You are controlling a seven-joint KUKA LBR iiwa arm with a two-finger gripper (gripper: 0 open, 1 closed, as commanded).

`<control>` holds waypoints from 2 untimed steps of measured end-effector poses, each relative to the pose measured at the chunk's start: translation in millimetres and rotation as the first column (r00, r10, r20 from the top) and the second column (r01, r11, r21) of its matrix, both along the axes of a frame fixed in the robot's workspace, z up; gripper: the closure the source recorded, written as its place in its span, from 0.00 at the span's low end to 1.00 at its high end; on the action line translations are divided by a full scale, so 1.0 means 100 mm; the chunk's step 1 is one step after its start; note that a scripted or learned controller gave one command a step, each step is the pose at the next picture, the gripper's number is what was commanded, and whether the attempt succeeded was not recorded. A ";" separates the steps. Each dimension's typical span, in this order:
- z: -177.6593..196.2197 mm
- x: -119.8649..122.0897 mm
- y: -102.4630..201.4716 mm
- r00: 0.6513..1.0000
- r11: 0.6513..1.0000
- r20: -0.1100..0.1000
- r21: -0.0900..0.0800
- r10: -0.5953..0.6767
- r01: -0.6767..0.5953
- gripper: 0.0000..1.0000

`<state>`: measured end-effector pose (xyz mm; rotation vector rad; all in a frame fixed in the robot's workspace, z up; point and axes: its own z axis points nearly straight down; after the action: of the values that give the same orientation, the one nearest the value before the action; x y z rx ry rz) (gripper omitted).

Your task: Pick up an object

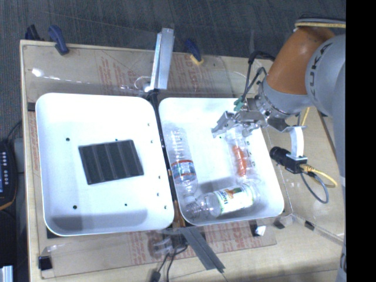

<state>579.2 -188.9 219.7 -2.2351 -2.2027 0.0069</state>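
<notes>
Nearest edge of the surface (329,216): a grey metal strip (202,252) runs slantwise in front of where the two bins meet.

Right bin (202,122) holds three clear bottles:
- green bottle (226,200) lies on its side along the near wall, cap end towards the left, touching or almost touching the near end of the blue bottle.
- blue bottle (182,163) lies lengthwise along the left wall, label about mid-body.
- orange bottle (242,157) lies lengthwise near the right wall. Its near end sits just above the green bottle and its far end is under the hand.

Hand (238,127) is over the far-right part of the right bin, right at the far end of the orange bottle. Can't tell if it's open or closed, or whether it's touching the bottle, because clear plastic and metal overlap there. Nothing seen gripped. The arm (305,69) comes in over the bin's far-right corner.

The middle of the right bin's floor, between blue and orange, is bare. The walls crowd all three bottles.

Left bin (59,134): one black ribbed panel (110,161) lies flat near the centre, well apart from the walls.

Far side: an upright metal bar (162,57) stands at the bin junction, with blue clamps (59,39) on the surface's far edge.
</notes>
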 end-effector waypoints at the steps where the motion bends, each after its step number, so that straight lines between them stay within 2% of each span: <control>1: -0.01 -0.15 -0.20 0.991 0.991 0.000 0.003 0.136 -0.136 0.00; 2: -0.24 -0.16 0.05 0.988 0.988 0.003 0.001 0.154 -0.154 0.00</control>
<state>563.1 -183.5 195.3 -2.0588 -2.3702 0.0029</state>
